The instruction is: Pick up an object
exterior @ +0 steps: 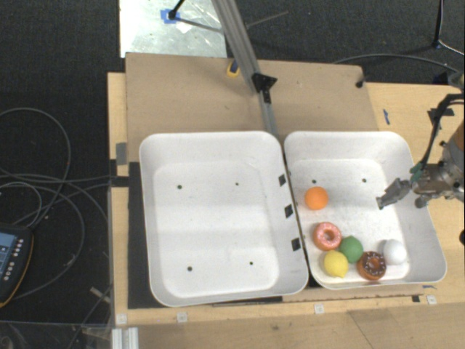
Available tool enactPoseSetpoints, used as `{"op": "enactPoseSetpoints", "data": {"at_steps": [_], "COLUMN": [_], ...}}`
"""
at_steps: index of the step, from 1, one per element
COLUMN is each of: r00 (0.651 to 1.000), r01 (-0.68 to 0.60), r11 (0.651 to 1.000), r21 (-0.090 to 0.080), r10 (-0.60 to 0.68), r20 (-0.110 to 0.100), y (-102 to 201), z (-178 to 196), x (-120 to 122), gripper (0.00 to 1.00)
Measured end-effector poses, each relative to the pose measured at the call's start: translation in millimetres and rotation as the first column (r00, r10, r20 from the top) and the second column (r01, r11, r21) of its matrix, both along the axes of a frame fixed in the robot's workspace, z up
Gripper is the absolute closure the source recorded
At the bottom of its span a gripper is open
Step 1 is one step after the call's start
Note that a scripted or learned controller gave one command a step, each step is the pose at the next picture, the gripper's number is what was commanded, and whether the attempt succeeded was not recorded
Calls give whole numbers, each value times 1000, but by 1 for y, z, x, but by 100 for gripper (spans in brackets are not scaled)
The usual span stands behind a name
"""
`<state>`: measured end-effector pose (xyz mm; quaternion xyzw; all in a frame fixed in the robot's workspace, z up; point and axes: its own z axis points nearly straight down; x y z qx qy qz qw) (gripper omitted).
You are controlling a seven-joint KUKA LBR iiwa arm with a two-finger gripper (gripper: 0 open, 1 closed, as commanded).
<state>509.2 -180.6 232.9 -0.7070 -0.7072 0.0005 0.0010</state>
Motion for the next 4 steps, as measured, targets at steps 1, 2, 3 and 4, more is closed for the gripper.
{"op": "enactPoseSetpoints", "data": {"at_steps": [1,2,3,4], "r00": [1000,1000,1000,1000], "r01": [1,-1,-1,-6], "r11": [1000,1000,1000,1000], "r21": [0,1,-2,-3], "r10": [-1,1,1,6], "r20": [-1,-1,6,10], "y": [-7,1,0,7], "z": [-49,-95,-82,-22], "x": [-6,-4,-2,-4], "gripper": [0,0,100,100]}}
